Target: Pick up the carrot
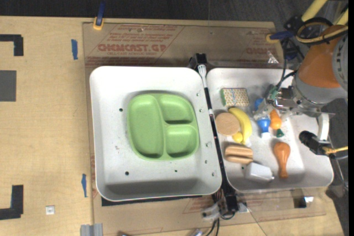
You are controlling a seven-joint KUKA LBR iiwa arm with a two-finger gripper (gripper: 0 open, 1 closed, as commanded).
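The carrot (275, 120) is a small orange piece with a green top (279, 132). It lies in the right bin (321, 174), right of the banana. My gripper (278, 101) hangs low over the bin's upper right part, just above the carrot's upper end. Whether it touches the carrot is unclear. The grey arm with its orange band (323, 66) comes in from the right.
Around the carrot lie a blue toy (262, 123), a banana (241, 122), a round brown cookie (225, 122), a hot dog (238, 153), a drumstick (282, 156), a white block (259, 172) and a speckled box (235, 97). The left bin (105, 119) holds a green divided plate (142, 143).
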